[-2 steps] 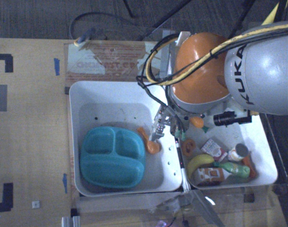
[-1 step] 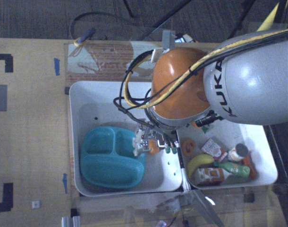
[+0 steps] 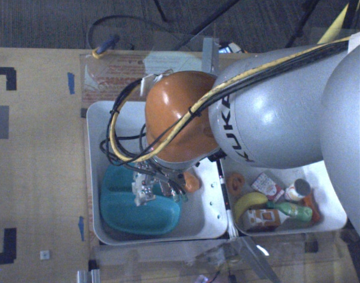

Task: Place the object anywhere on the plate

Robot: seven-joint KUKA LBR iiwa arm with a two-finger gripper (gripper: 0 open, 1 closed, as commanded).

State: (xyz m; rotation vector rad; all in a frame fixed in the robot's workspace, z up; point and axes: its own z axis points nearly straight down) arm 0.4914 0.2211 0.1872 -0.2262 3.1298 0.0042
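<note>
the grey arm point(image 3: 286, 105) enters from the right edge and covers the upper right of the view, with a yellow cable point(image 3: 168, 135) running along it and looping down over the left bin. its orange band point(image 3: 179, 118) sits above the middle of the left bin and hides the wrist beneath it. the bench point(image 3: 38, 158) is tan board with dark tape marks along its left edge and small blue tape strips near the bins. the left bin point(image 3: 97, 128) is white and shallow, and its rear half lies under the arm. a teal plate point(image 3: 136, 208) lies in the front left part of this bin, close to the front wall. the gripper point(image 3: 146, 188) hangs over the rear right part of the plate; whether its tips are apart or together cannot be told, and nothing can be seen clearly between them. a small orange object point(image 3: 192, 183) lies on the bin floor just beside the plate's right rear edge, off the plate, near the wall shared with the right bin. the right bin point(image 3: 333, 217) is white and partly under the arm. along its front wall lie a yellow banana point(image 3: 249, 202), a green bottle point(image 3: 295, 211), a small brown carton point(image 3: 262, 219), and a white and red packet point(image 3: 265, 184) behind them.
</note>
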